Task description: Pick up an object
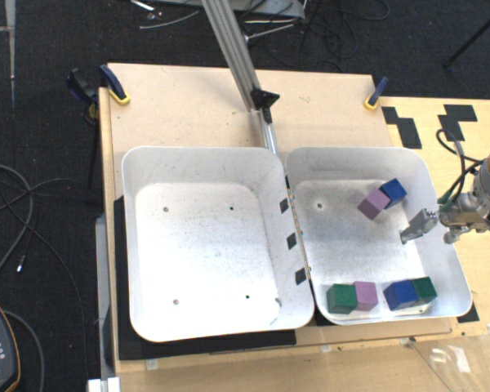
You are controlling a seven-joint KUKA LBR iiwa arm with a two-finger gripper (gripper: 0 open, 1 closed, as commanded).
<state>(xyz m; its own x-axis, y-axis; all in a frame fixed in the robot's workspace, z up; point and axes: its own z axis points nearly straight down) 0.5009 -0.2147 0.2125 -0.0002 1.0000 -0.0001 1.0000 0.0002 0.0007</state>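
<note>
Right bin (343, 260): purple block (373, 204) near pincer (429, 227), apart.

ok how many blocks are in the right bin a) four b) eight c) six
c, six: a blue block and purple block near the far wall, plus a green block, pink block, second blue block and dark green block along the near wall.

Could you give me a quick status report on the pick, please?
End effector at right bin's right rim, holding nothing visible. Six blocks in bin, nearest purple block. Path unobstructed.
</note>
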